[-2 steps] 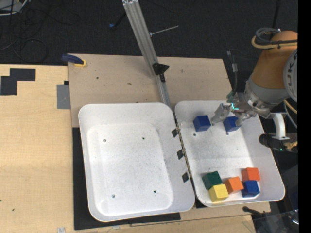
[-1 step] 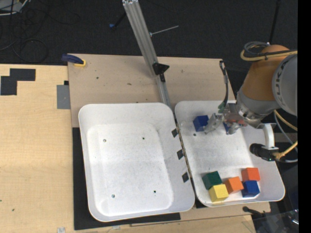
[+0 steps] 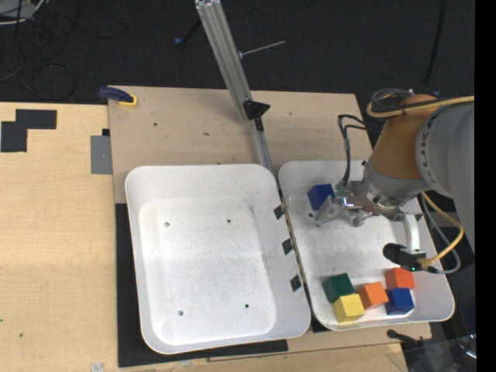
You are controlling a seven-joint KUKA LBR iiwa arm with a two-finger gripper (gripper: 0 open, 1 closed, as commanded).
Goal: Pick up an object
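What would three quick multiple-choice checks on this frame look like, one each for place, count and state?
1. Where do the small cubes lie?
A. left bin
B. right bin
C. bare bench

2. How many cubes sit clustered at the right bin's near edge?
A. two
B. three
C. five

3. The blue cube near the hand is:
A. resting on the bin floor
B. stacked on the green cube
C. outside the bins

Key: 1 B, all lie in the right shallow white bin. 2 C, green, yellow, orange, red and blue. 3 A, the blue cube sits on the floor beside the hand.
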